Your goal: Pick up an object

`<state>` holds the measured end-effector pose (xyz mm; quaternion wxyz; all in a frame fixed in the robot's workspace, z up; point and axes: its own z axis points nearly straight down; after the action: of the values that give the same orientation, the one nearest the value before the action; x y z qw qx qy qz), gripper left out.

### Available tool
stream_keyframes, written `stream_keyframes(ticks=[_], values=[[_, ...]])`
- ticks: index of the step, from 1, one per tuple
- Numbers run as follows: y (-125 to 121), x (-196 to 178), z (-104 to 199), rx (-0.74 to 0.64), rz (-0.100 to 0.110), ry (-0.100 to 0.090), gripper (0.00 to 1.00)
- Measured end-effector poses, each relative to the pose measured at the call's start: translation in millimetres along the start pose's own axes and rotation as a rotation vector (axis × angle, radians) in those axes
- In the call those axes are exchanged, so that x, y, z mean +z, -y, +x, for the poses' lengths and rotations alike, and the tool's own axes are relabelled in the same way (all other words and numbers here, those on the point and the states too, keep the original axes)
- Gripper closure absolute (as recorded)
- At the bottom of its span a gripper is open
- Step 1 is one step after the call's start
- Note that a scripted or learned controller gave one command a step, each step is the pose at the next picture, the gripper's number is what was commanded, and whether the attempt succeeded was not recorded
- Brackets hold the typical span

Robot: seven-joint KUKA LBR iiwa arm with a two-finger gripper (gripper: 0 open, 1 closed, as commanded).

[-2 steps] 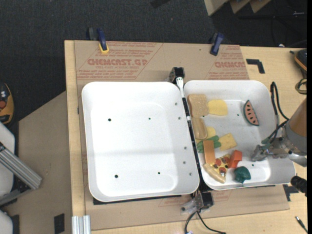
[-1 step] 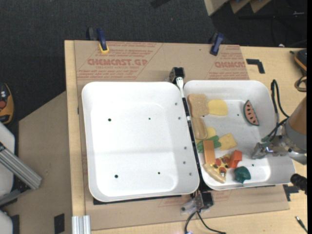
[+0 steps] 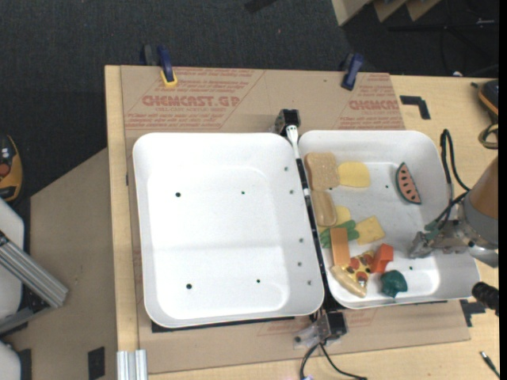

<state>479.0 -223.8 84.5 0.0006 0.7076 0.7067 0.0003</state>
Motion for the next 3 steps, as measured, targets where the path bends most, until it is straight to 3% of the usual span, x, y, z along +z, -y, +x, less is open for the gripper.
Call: stream_keyframes(ticks=[1,2,3], values=[[0.0,0.0,0.0,0.0,0.0,0.0,1.0],[-0.4,0.1,91.1,-0.009,0.004,-0.005,1.0],[-100.8,-0.8,122.0,-0.009,-0.007,0.0,1.0]])
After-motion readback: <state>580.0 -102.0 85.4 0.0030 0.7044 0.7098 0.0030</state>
